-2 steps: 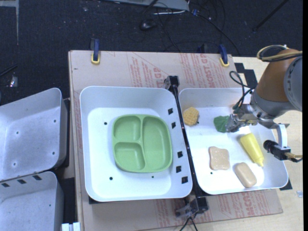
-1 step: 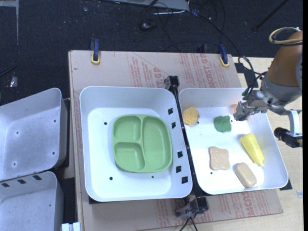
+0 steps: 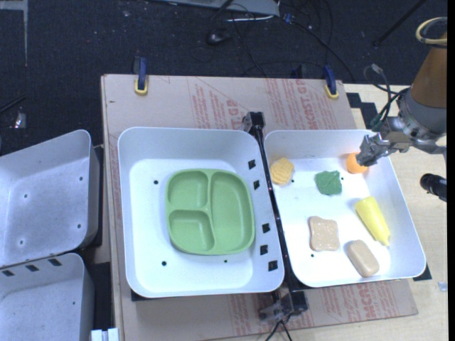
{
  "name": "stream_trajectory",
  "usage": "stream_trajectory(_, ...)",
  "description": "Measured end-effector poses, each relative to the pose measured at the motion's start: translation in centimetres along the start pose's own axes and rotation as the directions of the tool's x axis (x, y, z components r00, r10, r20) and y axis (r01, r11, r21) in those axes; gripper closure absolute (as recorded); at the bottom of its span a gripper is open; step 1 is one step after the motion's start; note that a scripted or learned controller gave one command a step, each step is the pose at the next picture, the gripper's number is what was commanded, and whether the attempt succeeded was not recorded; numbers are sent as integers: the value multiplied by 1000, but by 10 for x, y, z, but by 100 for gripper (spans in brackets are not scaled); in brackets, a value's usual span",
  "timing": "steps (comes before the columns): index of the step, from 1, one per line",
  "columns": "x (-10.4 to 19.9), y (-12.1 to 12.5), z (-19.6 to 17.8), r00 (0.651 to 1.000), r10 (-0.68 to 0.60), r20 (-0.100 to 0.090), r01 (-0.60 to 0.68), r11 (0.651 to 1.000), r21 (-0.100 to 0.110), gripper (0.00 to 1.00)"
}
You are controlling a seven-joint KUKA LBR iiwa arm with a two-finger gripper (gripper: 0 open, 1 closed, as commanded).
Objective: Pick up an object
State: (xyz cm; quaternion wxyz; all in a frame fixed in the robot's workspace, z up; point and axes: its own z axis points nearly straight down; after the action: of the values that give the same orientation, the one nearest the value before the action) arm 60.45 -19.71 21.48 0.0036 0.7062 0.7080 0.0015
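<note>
The orange piece (image 3: 353,163) lies at the far right corner of the right bin (image 3: 409,229), and we take it as the likely target, since the hand (image 3: 371,150) sits right over its upper edge, touching or nearly so. We cannot tell how far the hand is spread, nor whether it has hold of anything; it partly covers the piece and the piece looks to rest on the bin floor. So we judge the pick as not yet done: the approach is made, while the closing and the lift are left.

Moving outward in the same bin, we see a green leafy piece (image 3: 328,182) just beside the orange one, a ridged yellow piece (image 3: 281,170) by the wall shared with the other bin, a yellow banana-like piece (image 3: 373,219) along the right wall, a slice of toast (image 3: 324,234) and a pale bread roll (image 3: 362,258) toward the near edge. The left bin (image 3: 135,190) holds a green divided plate (image 3: 210,212). Both bins stand on the desk (image 3: 192,101).
</note>
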Motion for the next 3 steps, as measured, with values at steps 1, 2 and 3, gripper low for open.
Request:
stream_trajectory(1, 52, 4, -14, 1000, -5, -4, 5, 1000, 4, 100)
stream_trajectory(2, 110, 7, -5, 1000, -6, -5, 6, 1000, 8, 100)
stream_trajectory(3, 158, 4, -12, 1000, -5, -5, 5, 1000, 8, 100)
